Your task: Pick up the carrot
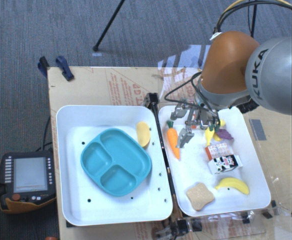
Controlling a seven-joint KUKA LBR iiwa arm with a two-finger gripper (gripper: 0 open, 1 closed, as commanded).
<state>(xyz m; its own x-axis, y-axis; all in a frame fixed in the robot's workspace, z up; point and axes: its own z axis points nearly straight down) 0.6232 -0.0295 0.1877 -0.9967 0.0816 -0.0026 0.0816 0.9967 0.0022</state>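
The carrot (172, 142) is orange with a green top and lies along the left wall of the right bin (256, 159), pointing toward the front. My gripper (181, 127) hangs just above and to the right of it, open, one finger near the carrot's green top and the other beside its middle. Nothing sits between the fingers. The arm's orange band and grey wrist cover the bin's back edge.
In the right bin lie a yellow banana (232, 185), a slice of bread (200, 195), a small milk carton (222, 161), and purple and yellow pieces (218, 132). The left bin (71, 134) holds a blue divided plate (116, 161) and a pale yellow piece (143, 133).
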